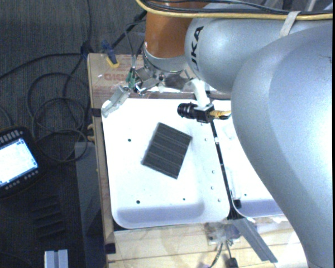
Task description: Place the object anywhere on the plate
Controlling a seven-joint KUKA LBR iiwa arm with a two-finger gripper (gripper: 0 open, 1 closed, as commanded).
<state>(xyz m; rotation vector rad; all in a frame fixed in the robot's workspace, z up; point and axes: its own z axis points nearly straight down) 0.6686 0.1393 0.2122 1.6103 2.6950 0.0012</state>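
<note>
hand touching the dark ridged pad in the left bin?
Apart. The camera view shows the hand at the left bin's top-left corner, with bare white floor between it and the dark ridged pad.

A dark grey, matt, ribbed surface is seen on the object (167, 150). The left bin (156, 205) appears as smooth white plastic with a slight sheen. The bench (156, 244) is pale bare wood, matt. The arm (268, 66) is finished in smooth, satin grey, with a glossy orange band (164, 27).
</note>
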